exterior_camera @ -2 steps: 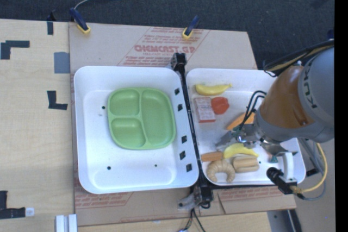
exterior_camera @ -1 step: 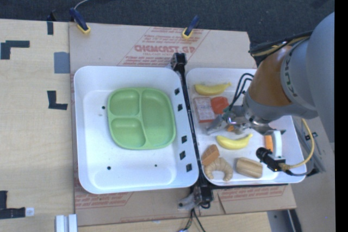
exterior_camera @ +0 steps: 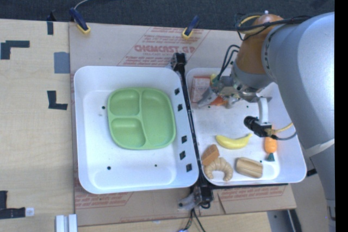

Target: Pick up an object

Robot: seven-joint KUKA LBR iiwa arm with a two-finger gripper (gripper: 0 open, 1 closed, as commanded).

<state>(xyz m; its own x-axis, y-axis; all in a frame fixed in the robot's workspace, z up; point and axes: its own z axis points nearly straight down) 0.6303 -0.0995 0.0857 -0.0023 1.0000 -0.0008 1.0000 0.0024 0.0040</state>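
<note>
Nearby, banana [exterior_camera: 234, 142], croissant [exterior_camera: 219, 169] and carrot [exterior_camera: 270, 145] lie below the jaws [exterior_camera: 217, 96]; their spread is unclear.

green divided plate [exterior_camera: 142, 118] in left bin [exterior_camera: 87, 133], cardboard sheet [exterior_camera: 125, 46], two clamps [exterior_camera: 80, 19]

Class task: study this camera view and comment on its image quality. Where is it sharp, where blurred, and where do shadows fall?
Camera view: even, soft lighting; the green tray and banana look sharp with faint shadows; the arm looms large and slightly soft; the gripper sits in shade, its details hard to read.
</note>
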